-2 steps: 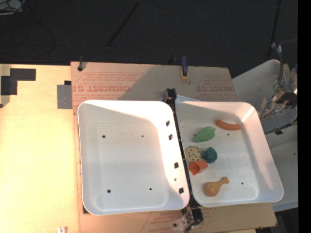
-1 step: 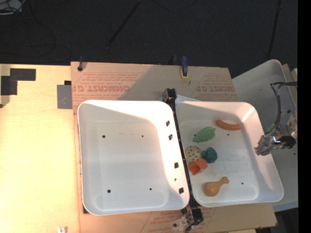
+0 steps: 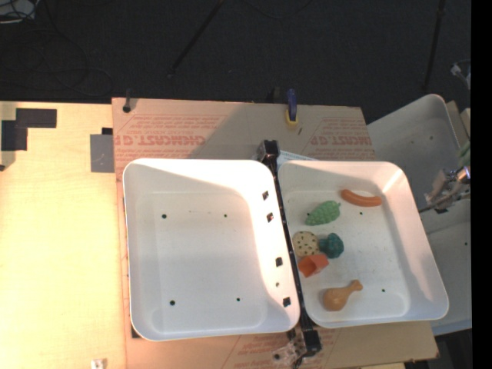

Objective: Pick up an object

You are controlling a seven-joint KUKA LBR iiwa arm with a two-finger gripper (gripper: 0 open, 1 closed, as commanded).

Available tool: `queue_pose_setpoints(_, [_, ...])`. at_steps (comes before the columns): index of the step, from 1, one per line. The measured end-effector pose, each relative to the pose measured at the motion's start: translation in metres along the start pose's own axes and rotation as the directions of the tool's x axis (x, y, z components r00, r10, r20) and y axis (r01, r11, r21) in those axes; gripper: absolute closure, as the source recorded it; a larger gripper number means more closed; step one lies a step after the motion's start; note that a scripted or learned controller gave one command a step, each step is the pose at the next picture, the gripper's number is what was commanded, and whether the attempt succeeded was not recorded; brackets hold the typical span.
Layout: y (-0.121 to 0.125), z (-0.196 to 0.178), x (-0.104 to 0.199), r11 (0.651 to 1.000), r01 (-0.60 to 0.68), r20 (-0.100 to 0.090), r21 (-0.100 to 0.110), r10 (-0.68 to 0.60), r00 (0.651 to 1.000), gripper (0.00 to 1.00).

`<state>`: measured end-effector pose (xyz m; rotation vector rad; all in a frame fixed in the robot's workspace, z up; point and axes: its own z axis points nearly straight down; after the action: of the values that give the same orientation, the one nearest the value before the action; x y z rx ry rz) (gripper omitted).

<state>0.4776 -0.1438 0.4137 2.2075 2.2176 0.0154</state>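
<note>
The right bin holds several toy foods. An orange-red sausage lies near its back. A green leafy piece sits just left of it. Close to the divider are a tan dotted cookie, a teal lump and a red-orange block, almost touching. A tan drumstick lies toward the front. My gripper appears as a small metallic part beyond the bin's right rim, away from all the objects.
The left bin adjoins the right one, joined by black clips. Both rest on brown cardboard. A blue clamp stands at the back edge. A pale grey panel lies behind the right bin.
</note>
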Motion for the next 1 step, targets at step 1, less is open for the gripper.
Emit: queue_pose_setpoints(1, [0.0056,0.1891,-0.0708,0.999,-0.009,-0.006,0.034,0.009,1.000,1.00])
